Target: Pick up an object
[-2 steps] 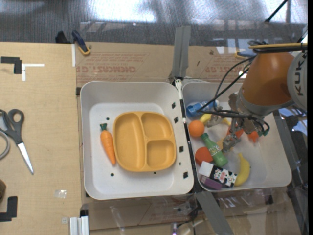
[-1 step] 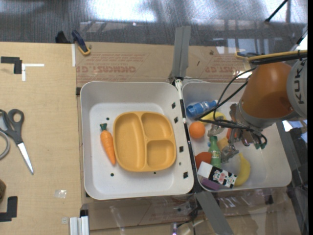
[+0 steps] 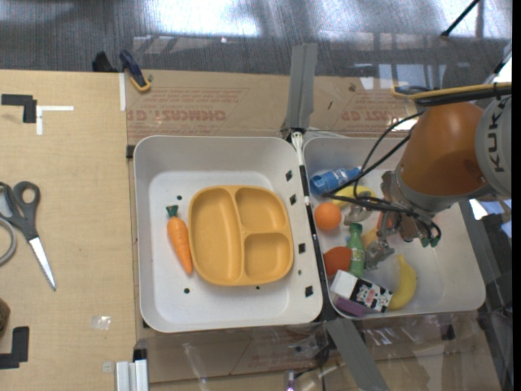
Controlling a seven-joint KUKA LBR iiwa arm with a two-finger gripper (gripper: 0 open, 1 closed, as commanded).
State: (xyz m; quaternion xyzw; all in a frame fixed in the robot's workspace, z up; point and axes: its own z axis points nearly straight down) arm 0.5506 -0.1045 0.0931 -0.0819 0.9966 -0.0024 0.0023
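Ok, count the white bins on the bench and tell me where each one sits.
2. The left bin holds a yellow tray and a carrot. The right bin sits right beside it, under the arm, full of small items.

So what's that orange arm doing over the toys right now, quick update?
Tool low in the right white bin, beside the small green bottle. Nothing seen held. Orange ball, yellow banana, blue bottle crowd close.

End effector [image 3: 376, 249] low in right bin [image 3: 456, 292] beside green bottle [image 3: 356, 244]; yellow tray [image 3: 241, 235], carrot [image 3: 179, 241] in left bin [image 3: 155, 300]
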